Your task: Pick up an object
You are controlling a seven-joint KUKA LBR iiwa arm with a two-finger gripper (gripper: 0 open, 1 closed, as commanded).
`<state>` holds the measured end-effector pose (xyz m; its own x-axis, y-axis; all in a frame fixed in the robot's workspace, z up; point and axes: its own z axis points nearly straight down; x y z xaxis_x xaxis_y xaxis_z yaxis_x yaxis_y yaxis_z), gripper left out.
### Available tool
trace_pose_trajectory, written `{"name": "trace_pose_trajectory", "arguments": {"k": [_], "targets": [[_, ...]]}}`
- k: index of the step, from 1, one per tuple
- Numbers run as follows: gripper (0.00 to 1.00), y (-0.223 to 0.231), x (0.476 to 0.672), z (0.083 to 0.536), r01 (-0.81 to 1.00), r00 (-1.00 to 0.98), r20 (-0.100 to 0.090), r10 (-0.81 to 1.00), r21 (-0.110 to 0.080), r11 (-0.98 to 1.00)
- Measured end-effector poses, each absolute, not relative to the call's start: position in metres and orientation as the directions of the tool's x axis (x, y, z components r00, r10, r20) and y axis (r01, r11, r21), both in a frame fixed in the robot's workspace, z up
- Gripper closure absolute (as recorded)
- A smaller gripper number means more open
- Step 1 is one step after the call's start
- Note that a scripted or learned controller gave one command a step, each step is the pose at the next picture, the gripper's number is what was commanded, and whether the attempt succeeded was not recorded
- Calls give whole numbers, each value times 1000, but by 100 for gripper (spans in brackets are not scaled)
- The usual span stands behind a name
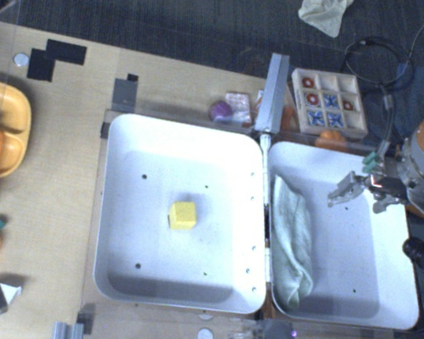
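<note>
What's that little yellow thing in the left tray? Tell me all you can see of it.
The yellow block is a small, roughly cube-shaped piece, plain bright yellow, possibly foam or plastic. It sits flat near the middle of the left bin, turned slightly askew to the walls. Nothing touches it except the bin floor; the claw is far off, over the right bin.

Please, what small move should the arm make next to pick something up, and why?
Probably lower toward the crumpled pale green cloth along the left wall of the right white bin. The gripper hovers over that bin's upper part with nothing between its fingers, and the small yellow block lies farther away in the left white bin.
</note>
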<state>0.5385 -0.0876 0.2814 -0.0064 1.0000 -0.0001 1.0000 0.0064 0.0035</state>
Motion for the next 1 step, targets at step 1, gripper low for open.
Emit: {"name": "trace_pose_trajectory", "arguments": {"k": [1], "targets": [[0, -52, 563, 184, 998, -61, 0, 998, 3, 61]]}}
